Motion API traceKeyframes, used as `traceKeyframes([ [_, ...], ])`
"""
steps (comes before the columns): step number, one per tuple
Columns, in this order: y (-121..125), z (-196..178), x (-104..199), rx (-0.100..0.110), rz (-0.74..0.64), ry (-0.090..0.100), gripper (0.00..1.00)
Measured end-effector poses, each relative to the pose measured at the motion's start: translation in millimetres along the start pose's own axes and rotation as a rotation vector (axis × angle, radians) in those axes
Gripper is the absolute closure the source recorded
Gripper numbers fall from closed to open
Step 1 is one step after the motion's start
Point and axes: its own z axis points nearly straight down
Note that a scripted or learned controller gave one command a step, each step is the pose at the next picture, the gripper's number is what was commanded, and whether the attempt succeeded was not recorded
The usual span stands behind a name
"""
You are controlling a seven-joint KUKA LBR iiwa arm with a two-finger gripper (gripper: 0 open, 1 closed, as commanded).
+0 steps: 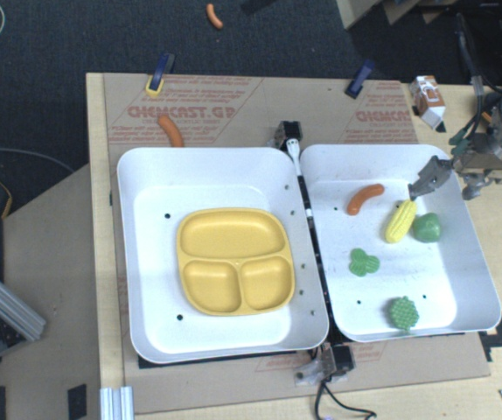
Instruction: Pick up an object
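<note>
**Gripper poised over the right bin's toy food**

Red lettering is printed on the brown board covering the tabletop: behind the left bin it reads roughly "CHEMCAST G.P", and a second, mirrored-looking copy of the same print sits behind the right bin, too faint to spell out in full.

The right bin is the landmark. Inside it lie five small toy foods. A yellow corn cob with ribbed kernels lies tilted in the bin's far half, and touching or just beside it, on the side toward the arm, is a rounded green vegetable. An orange-red sausage lies further toward the bin's left wall. A green broccoli-like piece sits near the bin's middle, and a knobbly green piece rests close to the near wall.

The gripper hangs over the bin's far right part, just above the corn cob; whether its jaws are wide or narrow cannot be told from this angle, and nothing is seen between them.

Left of the right bin, the left bin carries a yellow three-compartment plate. Another orange sausage lies on the board behind it.
</note>
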Motion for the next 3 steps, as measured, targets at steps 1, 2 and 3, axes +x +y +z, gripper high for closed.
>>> traceKeyframes([
  [1,1.8,-5.8,0.1,-0.011,-0.002,-0.002,0.00],
  [2,4.0,56.3,6.0,-0.004,-0.003,0.000,0.00],
  [3,10.4,114.3,0.1,-0.004,-0.002,0.000,0.00],
])
